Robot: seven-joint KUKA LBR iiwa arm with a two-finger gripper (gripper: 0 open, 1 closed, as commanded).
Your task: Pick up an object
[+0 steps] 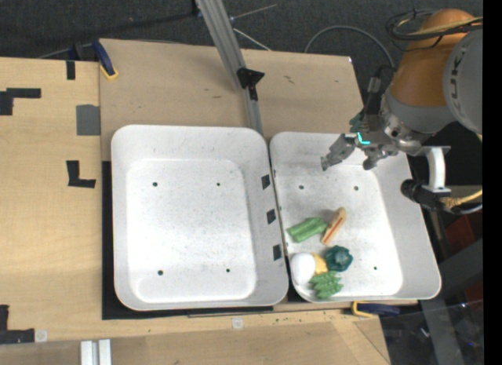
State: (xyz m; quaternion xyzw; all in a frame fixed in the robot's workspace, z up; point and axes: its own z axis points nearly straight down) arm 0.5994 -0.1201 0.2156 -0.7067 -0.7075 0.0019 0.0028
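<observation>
My gripper (351, 158) hangs over the back part of the right bin (392, 198), its two fingers spread apart with nothing between them. The objects lie well in front of it, at the bin's near left: a green pod-shaped toy (305, 229), an orange stick (335, 224) leaning beside it, a dark teal round piece (340, 258), a white ball (302, 264) with a small yellow piece next to it, and a bright green knobbly toy (326, 284) at the front rim.
The left bin (188, 206) lies beside the right one, joined by dark clips along the shared edge. A grey metal post (223, 38) slants down to the bins' back junction. Cables trail behind the arm at top right.
</observation>
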